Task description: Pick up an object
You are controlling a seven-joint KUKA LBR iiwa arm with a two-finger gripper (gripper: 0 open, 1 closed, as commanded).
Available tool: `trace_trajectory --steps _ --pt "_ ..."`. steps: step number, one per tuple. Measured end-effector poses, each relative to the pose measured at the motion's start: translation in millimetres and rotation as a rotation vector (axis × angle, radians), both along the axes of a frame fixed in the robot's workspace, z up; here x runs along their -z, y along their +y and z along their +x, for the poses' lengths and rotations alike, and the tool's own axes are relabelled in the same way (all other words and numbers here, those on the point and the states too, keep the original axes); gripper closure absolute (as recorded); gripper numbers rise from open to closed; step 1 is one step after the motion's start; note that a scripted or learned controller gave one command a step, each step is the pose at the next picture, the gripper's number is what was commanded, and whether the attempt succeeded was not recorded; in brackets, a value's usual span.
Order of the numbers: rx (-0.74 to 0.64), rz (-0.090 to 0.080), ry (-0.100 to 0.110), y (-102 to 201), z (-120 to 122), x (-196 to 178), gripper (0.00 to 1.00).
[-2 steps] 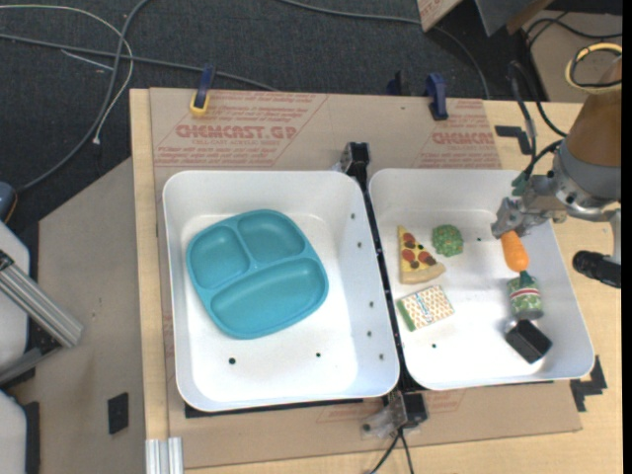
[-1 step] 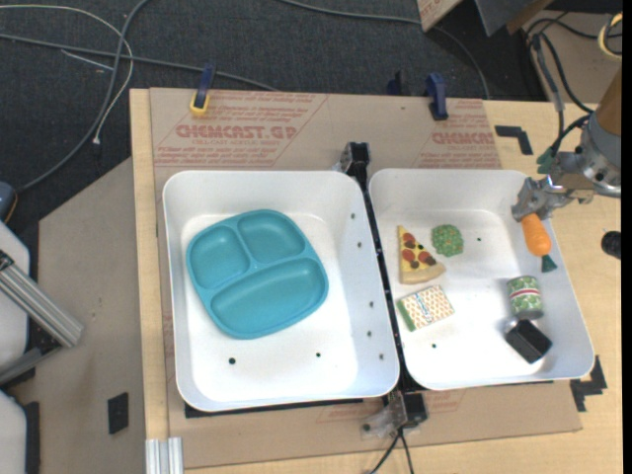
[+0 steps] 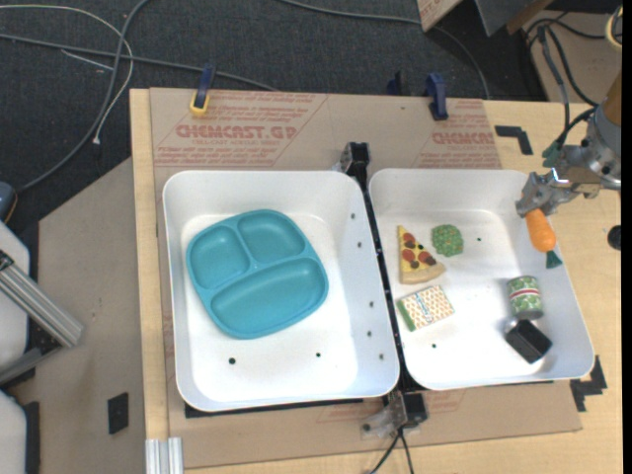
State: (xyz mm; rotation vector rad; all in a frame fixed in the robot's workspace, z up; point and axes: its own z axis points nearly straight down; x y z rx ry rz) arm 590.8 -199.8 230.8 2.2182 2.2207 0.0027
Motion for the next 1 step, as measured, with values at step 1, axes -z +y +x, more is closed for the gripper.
trace_trajectory --steps 1 --pt "-0.005 0.001 0.0 61.8 16.3 -2.6 1.0"
